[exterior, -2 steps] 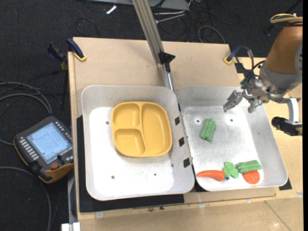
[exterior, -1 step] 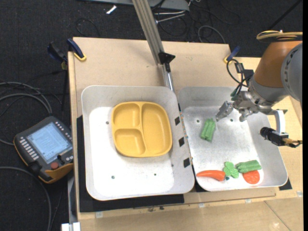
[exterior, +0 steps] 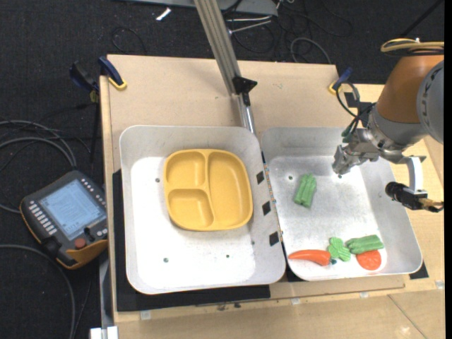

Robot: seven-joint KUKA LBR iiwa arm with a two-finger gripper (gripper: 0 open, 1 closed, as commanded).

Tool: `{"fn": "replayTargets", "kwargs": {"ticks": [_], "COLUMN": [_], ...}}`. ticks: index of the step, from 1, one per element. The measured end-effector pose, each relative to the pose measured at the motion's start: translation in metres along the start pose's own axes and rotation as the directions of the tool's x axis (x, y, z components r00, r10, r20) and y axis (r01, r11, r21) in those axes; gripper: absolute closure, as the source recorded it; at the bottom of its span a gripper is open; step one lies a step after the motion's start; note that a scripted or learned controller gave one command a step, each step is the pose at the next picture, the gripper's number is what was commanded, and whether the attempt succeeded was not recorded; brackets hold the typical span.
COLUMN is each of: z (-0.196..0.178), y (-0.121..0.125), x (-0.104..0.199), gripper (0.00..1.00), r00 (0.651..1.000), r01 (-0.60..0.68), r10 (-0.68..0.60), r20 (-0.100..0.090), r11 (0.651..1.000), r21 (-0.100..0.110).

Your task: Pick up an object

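In the right bin (exterior: 395, 221) a green ridged piece (exterior: 306, 190) lies near the middle. Along the bin's front edge lie an orange carrot (exterior: 311, 257), a small green leafy piece (exterior: 340, 249), a green pod (exterior: 365, 244) and a red piece (exterior: 369, 260). My gripper (exterior: 342, 165) hangs over the back part of this bin, to the right of and behind the green ridged piece, with nothing seen in it. Its fingers are too small and dark to read.
The left bin (exterior: 141, 210) holds a yellow divided plate (exterior: 208, 189). A metal pole (exterior: 219, 34) slants down to the bins' shared back edge. Blue-yellow clamps (exterior: 111, 73) (exterior: 341, 81) sit at the bench's back corners. A teach pendant (exterior: 65, 217) lies on the floor to the left.
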State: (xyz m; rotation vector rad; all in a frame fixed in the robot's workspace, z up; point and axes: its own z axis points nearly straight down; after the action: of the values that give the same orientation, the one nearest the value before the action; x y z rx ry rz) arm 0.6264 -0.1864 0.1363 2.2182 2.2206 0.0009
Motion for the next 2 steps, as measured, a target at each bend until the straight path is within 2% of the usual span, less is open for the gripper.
{"fn": "replayTargets", "kwargs": {"ticks": [1, 2], "z": [-0.043, -0.066], "y": [0.004, 0.005], "x": [0.002, 0.002], "gripper": [1.0, 1.0], "r00": [1.0, 1.0], "r01": [0.001, 0.001], "r10": [-0.001, -0.001], "r20": [0.0, -0.001], "r11": [1.0, 1.0], "r21": [-0.004, -0.002]}}
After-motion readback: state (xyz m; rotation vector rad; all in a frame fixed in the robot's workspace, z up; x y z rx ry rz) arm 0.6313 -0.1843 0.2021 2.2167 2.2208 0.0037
